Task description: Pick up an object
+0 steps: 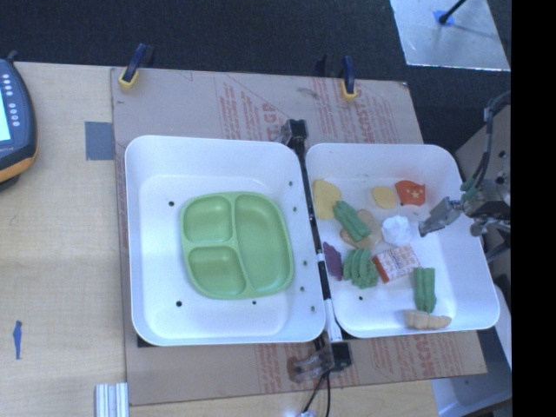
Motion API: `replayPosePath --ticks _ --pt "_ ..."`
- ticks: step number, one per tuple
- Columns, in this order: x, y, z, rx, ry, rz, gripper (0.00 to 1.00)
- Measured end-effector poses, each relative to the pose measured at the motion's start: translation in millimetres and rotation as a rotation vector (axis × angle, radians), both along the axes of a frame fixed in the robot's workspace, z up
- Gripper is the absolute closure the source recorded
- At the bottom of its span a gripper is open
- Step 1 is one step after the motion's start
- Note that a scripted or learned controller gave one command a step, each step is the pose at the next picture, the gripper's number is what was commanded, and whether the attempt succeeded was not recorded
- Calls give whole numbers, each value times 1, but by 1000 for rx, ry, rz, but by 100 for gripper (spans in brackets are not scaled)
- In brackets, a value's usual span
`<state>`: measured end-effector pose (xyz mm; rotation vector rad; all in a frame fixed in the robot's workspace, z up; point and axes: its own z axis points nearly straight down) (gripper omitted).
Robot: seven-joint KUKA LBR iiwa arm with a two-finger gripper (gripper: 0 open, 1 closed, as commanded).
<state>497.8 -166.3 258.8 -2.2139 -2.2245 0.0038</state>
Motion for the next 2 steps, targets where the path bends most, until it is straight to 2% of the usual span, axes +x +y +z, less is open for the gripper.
replayPosePath --ticks 1,2 --pt "62 70 -91 4 7 8 0" --pt "89 66 -170 -3 -2 5 0"
